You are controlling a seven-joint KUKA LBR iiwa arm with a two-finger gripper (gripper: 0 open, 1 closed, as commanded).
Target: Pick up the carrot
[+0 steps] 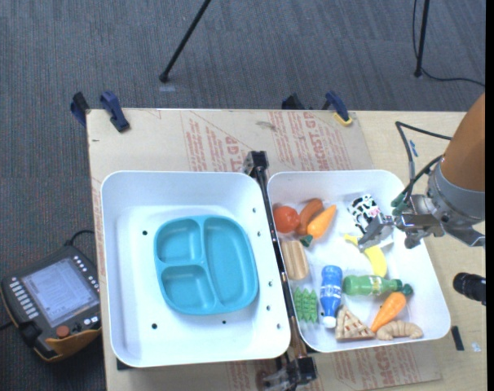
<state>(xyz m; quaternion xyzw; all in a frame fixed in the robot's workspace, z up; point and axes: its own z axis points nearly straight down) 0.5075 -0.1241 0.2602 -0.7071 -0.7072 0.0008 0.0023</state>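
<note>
A carrot with a green top lies slanted near the front right of the right bin, between a green bottle and a tan peanut-like piece. A second orange, carrot-like piece lies at the bin's back left beside a red tomato. My gripper hangs in the middle of the right bin, just above a yellow banana and next to a black-and-white cow toy. It is well behind the green-topped carrot, and nothing of the carrot is in it.
The right bin also holds a blue bottle, a tan bread stick, a green ridged piece and a wedge-shaped slice. The left bin bears a blue divided tray. A pendant lies off the bench at left.
</note>
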